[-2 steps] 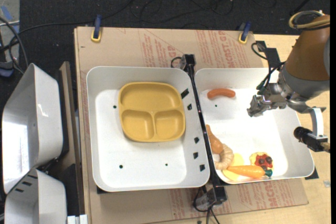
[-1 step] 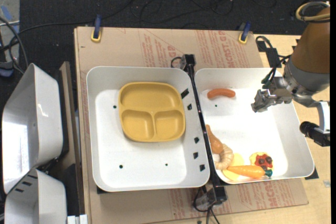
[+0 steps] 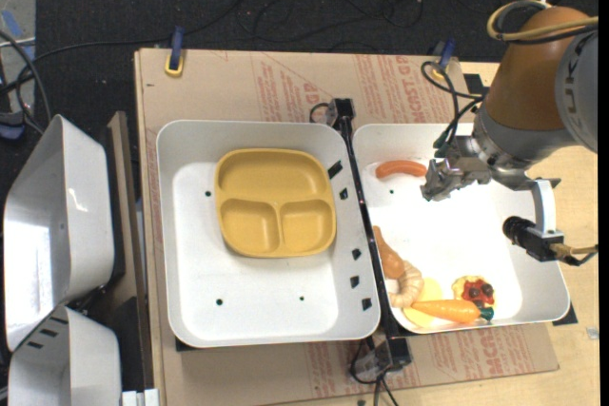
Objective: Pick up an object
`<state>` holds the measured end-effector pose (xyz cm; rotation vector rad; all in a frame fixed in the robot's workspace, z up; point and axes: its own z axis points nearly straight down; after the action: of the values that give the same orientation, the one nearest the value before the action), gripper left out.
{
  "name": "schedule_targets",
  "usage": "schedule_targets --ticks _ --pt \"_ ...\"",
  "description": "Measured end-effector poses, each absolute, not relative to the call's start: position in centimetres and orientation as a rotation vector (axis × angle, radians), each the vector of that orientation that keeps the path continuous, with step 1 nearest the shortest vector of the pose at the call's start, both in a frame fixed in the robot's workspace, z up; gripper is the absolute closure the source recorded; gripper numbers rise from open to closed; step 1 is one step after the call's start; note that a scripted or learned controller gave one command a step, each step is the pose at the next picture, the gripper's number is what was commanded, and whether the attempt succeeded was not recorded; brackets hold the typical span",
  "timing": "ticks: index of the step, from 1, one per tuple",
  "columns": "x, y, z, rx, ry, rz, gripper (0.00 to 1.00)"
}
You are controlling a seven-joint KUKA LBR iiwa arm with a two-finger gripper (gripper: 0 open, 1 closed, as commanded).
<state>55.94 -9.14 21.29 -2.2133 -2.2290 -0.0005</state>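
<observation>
My gripper (image 3: 436, 183) hangs over the upper middle of the right bin (image 3: 533, 299), just right of and slightly below an orange-red sausage-shaped piece (image 3: 401, 169) that lies on the bin floor. Nothing shows between the fingers. Along the bin's lower left lies a pile of toy food: a tan drumstick-like piece (image 3: 389, 255), a pale shrimp-like piece (image 3: 409, 285), an orange carrot (image 3: 445, 309) and a round piece with red and green toppings (image 3: 475, 290).
The left bin (image 3: 181, 233) holds a yellow three-compartment plate (image 3: 276, 202). A black divider strip (image 3: 360, 214) runs between the bins. A black fitting (image 3: 526, 236) with a cable sits at the right bin's right side. Cables lie on the dark floor behind.
</observation>
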Motion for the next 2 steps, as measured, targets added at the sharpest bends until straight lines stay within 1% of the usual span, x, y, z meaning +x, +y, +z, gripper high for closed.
schedule_targets --ticks 1,2 --pt "57.2 -3.4 20.7 -2.213 -2.230 -0.001 1.00" --pt "58.9 2.4 22.1 -2.212 -2.232 -0.005 1.00"
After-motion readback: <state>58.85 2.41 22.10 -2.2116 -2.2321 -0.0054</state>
